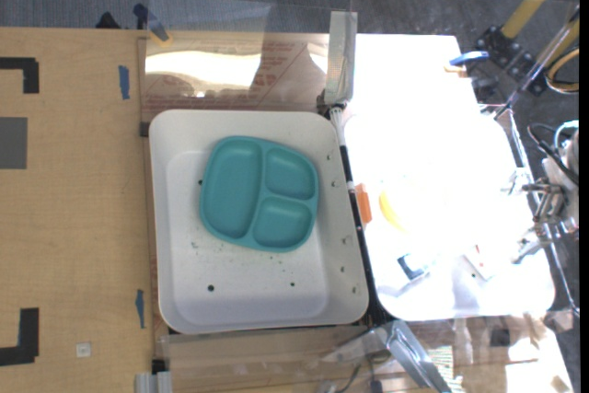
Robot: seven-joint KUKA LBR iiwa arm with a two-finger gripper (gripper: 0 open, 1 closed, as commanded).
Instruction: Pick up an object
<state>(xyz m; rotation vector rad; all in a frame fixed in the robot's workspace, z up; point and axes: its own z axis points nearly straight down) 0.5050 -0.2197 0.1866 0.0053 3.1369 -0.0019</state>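
A teal divided plate (259, 193) lay in the left bin (184, 290). The right bin (433, 106) was glare-washed, a yellow object (390, 209) inside. The hand's state could not be told.

Right bin (433, 106) glare-washed; its small objects (391, 207) indistinct

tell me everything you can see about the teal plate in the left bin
The teal plate is a rounded, divided dish that looks like smooth matte plastic, with three compartments: one large one on the left and two smaller ones stacked on the right. It lies flat, right side up, slightly rotated, on the floor of the left white bin, toward the bin's upper middle. Its compartments hold nothing. Only the bin floor touches it; small dark specks dot the floor below it.
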